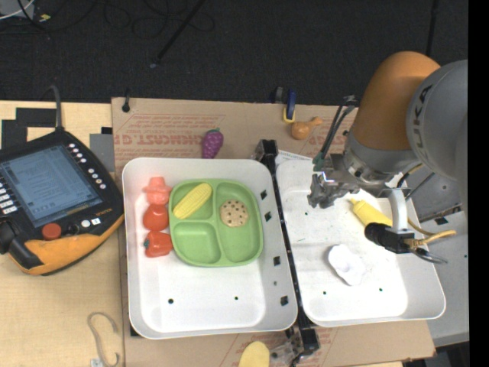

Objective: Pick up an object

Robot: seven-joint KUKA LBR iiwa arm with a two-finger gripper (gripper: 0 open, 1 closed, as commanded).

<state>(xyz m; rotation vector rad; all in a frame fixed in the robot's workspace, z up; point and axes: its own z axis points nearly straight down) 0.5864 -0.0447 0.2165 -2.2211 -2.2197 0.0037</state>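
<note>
Over the right bin, the grey arm hangs its end effector low, at the bin's ten o'clock. I cannot tell if it is open or shut. A yellow toy lies just beside it, at four o'clock. I think this is the reaching step: next, slide over the toy and drop down.

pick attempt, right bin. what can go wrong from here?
1. The gripper seems to hang over bare floor of the right bin, apart from the yellow toy and the white lump; a descent here may grab nothing.
2. The yellow toy lies close beside the gripper, partly hidden; a move down may shove it aside.
</note>
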